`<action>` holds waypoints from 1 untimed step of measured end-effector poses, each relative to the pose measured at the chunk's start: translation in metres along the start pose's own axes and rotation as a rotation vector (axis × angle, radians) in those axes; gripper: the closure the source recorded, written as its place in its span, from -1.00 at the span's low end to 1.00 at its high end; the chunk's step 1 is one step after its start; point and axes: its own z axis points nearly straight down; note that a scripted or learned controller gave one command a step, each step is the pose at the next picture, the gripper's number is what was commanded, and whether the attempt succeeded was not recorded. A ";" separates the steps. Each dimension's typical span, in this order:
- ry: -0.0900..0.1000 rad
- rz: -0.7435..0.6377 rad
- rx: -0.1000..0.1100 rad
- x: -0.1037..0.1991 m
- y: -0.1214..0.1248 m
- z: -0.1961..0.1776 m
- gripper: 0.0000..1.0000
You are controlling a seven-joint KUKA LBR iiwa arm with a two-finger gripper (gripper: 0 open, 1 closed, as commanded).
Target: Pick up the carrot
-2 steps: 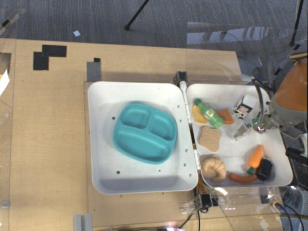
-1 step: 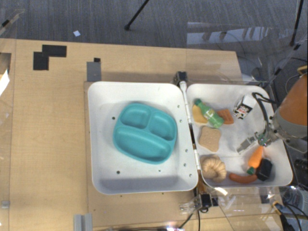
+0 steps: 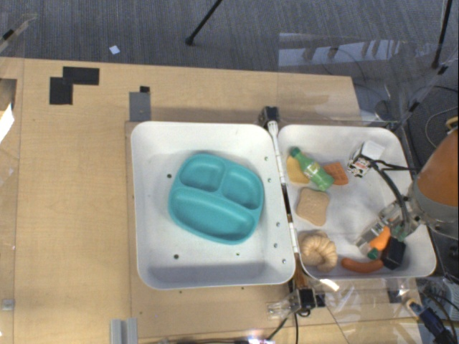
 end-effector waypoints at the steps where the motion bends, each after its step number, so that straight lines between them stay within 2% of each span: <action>1: -0.004 0.001 -0.006 -0.002 0.004 -0.013 1.00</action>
